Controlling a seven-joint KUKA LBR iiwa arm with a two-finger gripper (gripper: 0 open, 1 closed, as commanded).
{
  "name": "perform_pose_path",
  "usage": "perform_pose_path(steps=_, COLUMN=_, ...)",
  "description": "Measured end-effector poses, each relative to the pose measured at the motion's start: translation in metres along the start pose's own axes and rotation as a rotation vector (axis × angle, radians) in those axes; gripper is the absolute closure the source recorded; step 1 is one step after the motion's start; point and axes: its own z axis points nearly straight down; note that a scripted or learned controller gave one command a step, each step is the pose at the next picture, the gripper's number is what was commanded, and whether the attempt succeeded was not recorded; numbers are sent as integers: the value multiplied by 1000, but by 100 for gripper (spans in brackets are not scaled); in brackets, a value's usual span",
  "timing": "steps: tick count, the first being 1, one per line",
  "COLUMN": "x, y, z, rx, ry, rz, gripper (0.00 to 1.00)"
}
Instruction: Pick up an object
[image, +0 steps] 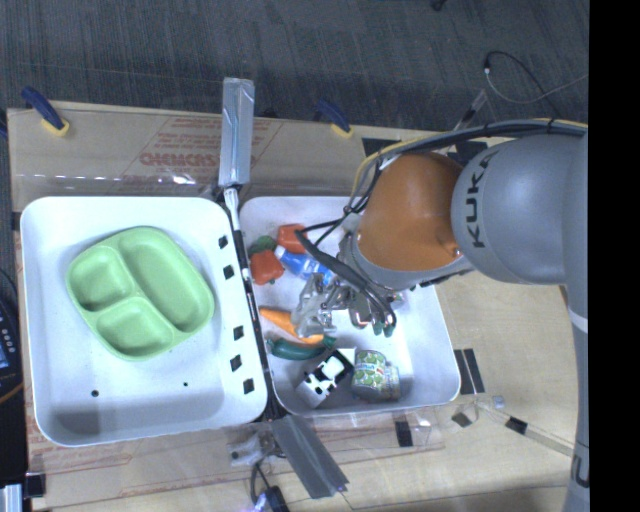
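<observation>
- I'm hanging my gripper (322, 312) low over the middle of the right bin (432, 330), above the pile of small things by that bin's left wall.
- Gripper state: cannot tell, it's a tangle of metal and cables from this angle.
- I'm seeing nothing lifted clear of the bin, so I'm judging the pick as not yet done.
- Candidate things are sitting in the right bin: an orange carrot-like piece (278, 321) and a green piece (292, 348) just below my gripper toward the left wall, a blue item (298, 264) and red-orange items (266, 266) nearer the bin's far left corner.
- A black-and-white patterned block (324, 378) and a green printed packet (375, 373) are lying side by side along the near edge, apart from my gripper.
- The left bin (60, 400) is carrying a green divided tray (140, 291), centred toward its far half; I'm not working there.
- Left to do, as I'm judging it: close on one item, likely the carrot-like piece or its neighbour, and raise it.
</observation>
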Motion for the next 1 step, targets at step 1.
perform_pose_path(steps=1, x=27, y=67, z=-66, rx=2, ry=-3, rz=-276, gripper=0)
